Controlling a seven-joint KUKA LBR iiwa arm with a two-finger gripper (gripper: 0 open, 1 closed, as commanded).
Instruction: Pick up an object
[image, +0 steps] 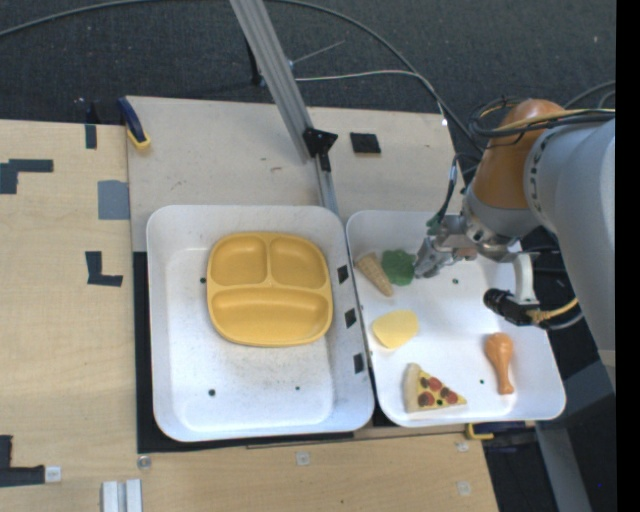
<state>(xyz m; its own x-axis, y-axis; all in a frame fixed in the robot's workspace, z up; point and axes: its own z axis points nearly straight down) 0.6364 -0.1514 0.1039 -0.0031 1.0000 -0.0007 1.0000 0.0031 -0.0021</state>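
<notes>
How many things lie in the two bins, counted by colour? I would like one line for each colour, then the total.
Yellow: 2, the tray in the left bin and the round piece in the right bin
Green: 1, the lump beside the gripper
Tan: 1, the cone
Orange: 1, the drumstick
Mixed colours: 1, the pizza slice
Total: 6

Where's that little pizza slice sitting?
The pizza slice lies near the front edge of the right bin, just below the yellow piece and left of the chicken drumstick.
</notes>
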